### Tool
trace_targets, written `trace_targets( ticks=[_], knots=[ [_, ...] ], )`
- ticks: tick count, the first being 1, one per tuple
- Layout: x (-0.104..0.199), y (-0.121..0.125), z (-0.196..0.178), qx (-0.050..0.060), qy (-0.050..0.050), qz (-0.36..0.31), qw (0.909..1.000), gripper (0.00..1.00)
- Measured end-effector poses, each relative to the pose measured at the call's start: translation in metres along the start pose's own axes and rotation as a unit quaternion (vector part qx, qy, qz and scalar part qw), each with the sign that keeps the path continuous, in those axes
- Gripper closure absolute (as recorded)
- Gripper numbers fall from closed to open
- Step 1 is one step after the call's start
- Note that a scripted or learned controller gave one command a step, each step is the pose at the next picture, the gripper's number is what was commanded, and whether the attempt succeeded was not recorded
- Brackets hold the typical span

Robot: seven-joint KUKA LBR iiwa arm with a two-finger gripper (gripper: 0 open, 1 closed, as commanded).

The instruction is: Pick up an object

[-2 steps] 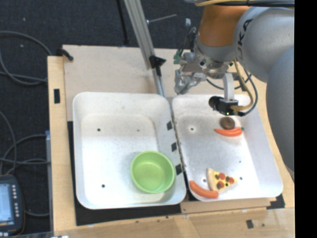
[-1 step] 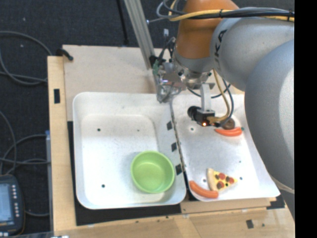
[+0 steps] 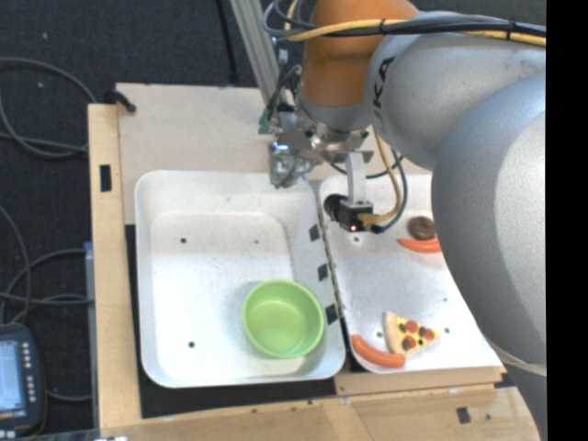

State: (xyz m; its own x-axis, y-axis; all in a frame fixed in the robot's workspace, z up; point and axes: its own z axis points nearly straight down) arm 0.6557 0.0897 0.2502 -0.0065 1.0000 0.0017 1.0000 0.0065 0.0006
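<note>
So in the camera view, the big grey arm (image 3: pixel 478 145) comes in from the right and takes up most of the upper right of the frame, with the orange band (image 3: pixel 344 39) sitting near the top centre. The hand (image 3: pixel 289 165) hangs below that band, right at the back rim of the left bin (image 3: pixel 161 274), near where the two bins meet. It's a tangle of metal and cables there, so honestly I can't tell how it's set, and nothing is visibly in its grip.

Left bin: a lime green bowl (image 3: pixel 283 317) sits upright in the lower right corner of it, close to the divider between the bins.

Right bin (image 3: pixel 390 283): partly covered by the arm. Along its front edge there's a red sausage-looking piece (image 3: pixel 377 353), and just beside it a little toy pizza slice (image 3: pixel 407 333). Further up, near the arm, there's an orange carrot-like thing (image 3: pixel 419 243) with a small brown round item (image 3: pixel 421 226) touching or just above it. A small black part with a red light (image 3: pixel 349 214) hangs over the upper left of that bin.

The wooden surface (image 3: pixel 184 127) carries both bins, and black cables trail over the dark floor (image 3: pixel 55 44) at the left.
</note>
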Motion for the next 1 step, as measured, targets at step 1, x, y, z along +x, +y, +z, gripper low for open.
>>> trace_targets(
  ticks=[1],
  knots=[
    [-0.0017,-0.0001,0.0001,0.000,0.000,0.002,1.0000,0.00]
  ],
)
